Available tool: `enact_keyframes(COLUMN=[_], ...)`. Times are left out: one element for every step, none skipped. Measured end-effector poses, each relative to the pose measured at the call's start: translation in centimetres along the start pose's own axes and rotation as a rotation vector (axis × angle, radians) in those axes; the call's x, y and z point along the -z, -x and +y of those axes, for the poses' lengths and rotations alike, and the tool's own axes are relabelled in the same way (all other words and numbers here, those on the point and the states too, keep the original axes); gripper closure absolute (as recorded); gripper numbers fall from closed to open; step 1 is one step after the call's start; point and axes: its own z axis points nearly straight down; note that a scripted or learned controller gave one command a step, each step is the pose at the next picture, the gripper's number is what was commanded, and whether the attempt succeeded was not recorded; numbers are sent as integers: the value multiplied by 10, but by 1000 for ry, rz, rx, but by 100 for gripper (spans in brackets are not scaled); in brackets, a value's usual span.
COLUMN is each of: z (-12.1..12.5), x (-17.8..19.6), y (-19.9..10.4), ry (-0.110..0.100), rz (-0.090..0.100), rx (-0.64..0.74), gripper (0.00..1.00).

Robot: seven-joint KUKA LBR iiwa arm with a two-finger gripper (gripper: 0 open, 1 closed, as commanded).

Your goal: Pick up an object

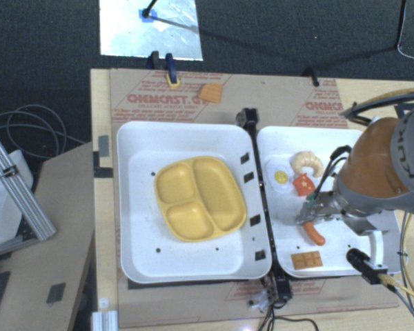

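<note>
Orange toy carrot [315,234] lies in the right bin [283,254], its long axis slanting from far-left to near-right, just near-right of the gripper [308,212] poised over it, whose jaw state I cannot tell.

- One camera looks down from above the surface [103,178], tilted rather than plumb, so the far edge sits toward the top of the frame.
- The left bin [134,205], holding a yellow divided tray [200,198], lies near the frame's middle; the right bin [283,254] lies just beside it, running toward the frame's right edge.
- The view is far enough back to take in both bins whole, the dark floor [41,40] beyond the left bin, and cables [27,129] to its left.
- The arm [383,164] enters from the right, across the right bin.
</note>
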Motion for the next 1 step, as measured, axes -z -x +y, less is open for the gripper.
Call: enact_keyframes(z=[24], x=[90], y=[-77], ry=[-4], rz=[-1], rx=[9], gripper=[100])
